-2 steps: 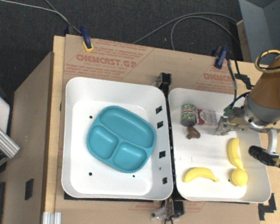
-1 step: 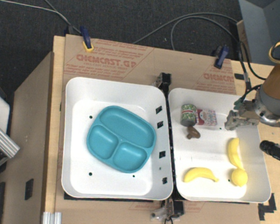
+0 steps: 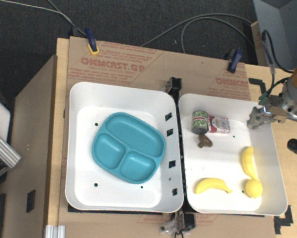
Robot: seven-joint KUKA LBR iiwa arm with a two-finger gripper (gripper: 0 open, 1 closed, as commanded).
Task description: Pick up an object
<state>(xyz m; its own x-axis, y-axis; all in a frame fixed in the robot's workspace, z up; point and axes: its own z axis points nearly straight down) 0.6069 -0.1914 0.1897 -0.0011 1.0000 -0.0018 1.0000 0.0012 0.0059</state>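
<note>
The right bin [image 3: 272, 200] holds a green can with a red and white label [image 3: 209, 123], a small brown object [image 3: 204, 142], a banana [image 3: 212, 186] near the front, a second banana [image 3: 247, 160] and a lemon [image 3: 253, 188] at its right side. My gripper [image 3: 259, 118] hangs at the bin's far right edge, above and right of the can, well apart from every object. Nothing shows between its fingers.
The left bin [image 3: 81, 103] carries a teal divided plate [image 3: 128, 147]. Black clips line the seam between the bins [image 3: 173, 145]. Blue clamps [image 3: 92, 40] [image 3: 234, 60] pin the cardboard at the back. Cables run behind the bench.
</note>
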